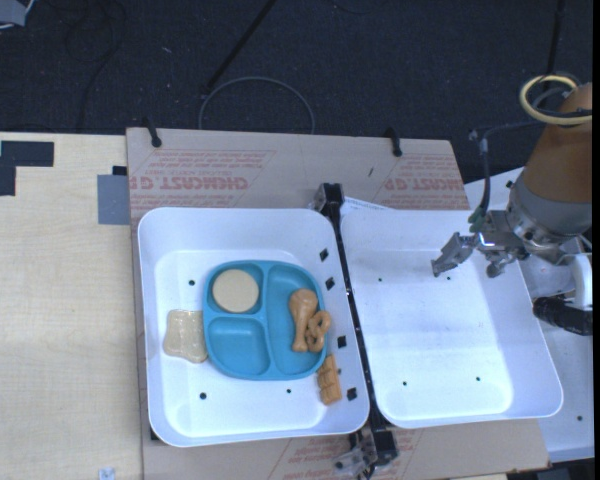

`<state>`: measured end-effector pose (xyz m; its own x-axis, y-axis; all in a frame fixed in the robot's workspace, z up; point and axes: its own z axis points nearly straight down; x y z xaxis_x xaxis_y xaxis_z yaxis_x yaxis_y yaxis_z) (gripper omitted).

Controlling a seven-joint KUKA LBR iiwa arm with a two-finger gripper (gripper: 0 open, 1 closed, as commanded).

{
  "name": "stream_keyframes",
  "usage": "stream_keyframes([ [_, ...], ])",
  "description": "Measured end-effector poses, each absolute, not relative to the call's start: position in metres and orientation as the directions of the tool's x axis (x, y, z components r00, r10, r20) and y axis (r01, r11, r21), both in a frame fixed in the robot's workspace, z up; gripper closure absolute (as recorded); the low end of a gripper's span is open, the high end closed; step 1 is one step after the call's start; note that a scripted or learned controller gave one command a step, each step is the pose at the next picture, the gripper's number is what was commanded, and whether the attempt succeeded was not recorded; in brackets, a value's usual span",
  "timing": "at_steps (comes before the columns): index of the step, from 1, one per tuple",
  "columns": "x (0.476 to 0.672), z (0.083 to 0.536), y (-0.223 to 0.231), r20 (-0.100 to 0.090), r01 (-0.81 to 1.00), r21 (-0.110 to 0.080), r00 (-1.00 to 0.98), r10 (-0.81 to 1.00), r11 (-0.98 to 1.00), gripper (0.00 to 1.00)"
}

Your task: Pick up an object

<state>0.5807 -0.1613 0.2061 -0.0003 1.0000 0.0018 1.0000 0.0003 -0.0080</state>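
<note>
In the left bin [170,238] lies a blue three-part tray [250,353]. A round tan disc [235,290] sits in its upper left compartment, and a tan twisted piece [307,320] lies in its right compartment. A pale bread-like slice [186,335] rests on the bin floor just left of the tray. A small brown chunk [328,380] lies off the tray's lower right corner. My gripper [475,258] hovers over the upper right part of the right bin [440,368], open, with nothing between its fingers, far from all the objects.
A black divider [345,308] runs between the two bins. Both bins stand on cardboard [240,173]. The arm's grey and orange body [560,178] rises at the right edge, beyond the right bin's wall.
</note>
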Motion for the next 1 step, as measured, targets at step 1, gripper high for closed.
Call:
stream_keyframes([
  [1,0.5886,0.1584,-0.158,0.001,1.0,-0.006,-0.001,1.0,0.001,0.0],
])
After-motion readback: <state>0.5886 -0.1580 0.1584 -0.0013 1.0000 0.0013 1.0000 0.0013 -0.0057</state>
